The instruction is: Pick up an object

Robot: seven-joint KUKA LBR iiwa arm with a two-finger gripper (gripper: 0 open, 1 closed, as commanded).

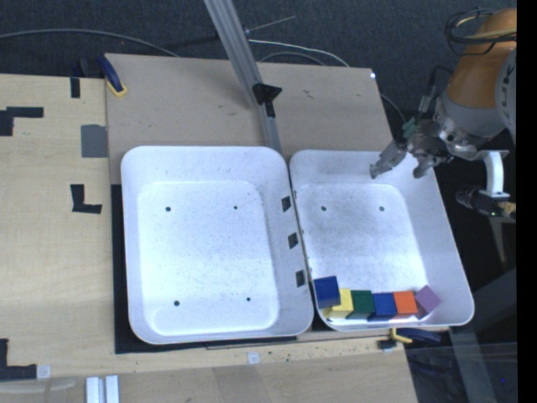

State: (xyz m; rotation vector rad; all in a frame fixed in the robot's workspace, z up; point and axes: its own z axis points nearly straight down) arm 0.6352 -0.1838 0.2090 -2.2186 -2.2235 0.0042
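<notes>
Progress looks slight: going from the left, the left bin [205,242] offers nothing to pick, while in the right bin [377,225] a row of small blocks lies along the near edge, a blue block [325,290] toward the near-left corner, then yellow [341,306], green [362,301], a second blue one [384,305], orange [405,302] and purple [427,297] toward the near-right corner, all touching or just beside one another. Farther right, the gripper [401,161] hangs over that bin's far-right corner, well apart from the blocks, its fingers spread and nothing between them. By my judgement the pick is wholly undone, with reach, descent, closing and lift all left.
</notes>
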